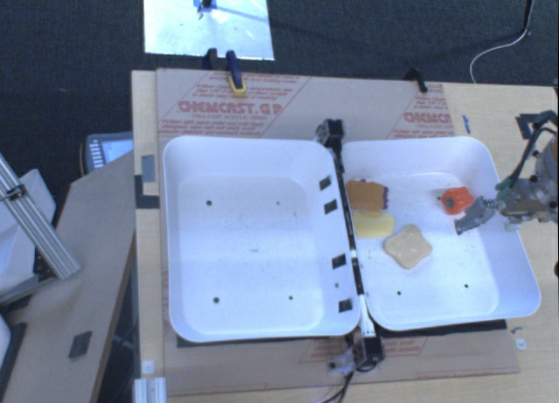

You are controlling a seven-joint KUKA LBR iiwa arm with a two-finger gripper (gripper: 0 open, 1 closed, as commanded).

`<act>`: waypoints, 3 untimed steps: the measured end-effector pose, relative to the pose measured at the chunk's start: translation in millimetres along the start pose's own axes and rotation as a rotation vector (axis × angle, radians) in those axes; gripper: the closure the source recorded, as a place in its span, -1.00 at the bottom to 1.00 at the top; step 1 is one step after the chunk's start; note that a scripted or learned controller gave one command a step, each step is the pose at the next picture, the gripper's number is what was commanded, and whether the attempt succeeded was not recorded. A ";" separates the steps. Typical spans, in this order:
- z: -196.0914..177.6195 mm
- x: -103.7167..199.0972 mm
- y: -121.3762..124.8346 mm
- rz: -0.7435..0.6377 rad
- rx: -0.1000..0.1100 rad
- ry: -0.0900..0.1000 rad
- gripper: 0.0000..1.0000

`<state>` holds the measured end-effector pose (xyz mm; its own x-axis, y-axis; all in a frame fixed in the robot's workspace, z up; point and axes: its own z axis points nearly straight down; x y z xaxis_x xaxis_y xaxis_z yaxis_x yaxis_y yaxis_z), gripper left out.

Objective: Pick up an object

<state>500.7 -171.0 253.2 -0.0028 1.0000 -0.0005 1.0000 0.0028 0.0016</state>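
Two white bins are set side by side on the bench: the left bin (253, 244) at frame centre-left, the right bin (489, 296) at centre-right. Four items are found in the right bin: an orange-brown block (368, 193) at its upper left, a yellow piece (374, 225) just below it, a tan piece (408, 246) lower right of that, and an orange object (455, 200) toward the right. The gripper (473, 215) is seen at the right edge, just beside the orange object; whether it is open or closed cannot be told.

dark carpet floor (70, 34), wooden bench (144, 113), shiny metal sheet (207, 8), aluminium rail (35, 226) at left
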 end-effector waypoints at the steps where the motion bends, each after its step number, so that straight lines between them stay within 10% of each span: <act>1: -235.0 7.0 -13.3 -0.004 -0.019 -0.006 -1.00; 2: -237.2 7.0 -12.7 -0.007 -0.008 -0.003 1.00; 3: -244.8 68.3 18.2 -0.008 -0.004 0.001 1.00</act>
<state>518.3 -102.6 498.0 -0.0111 0.9999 0.0002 0.9999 0.0111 0.0055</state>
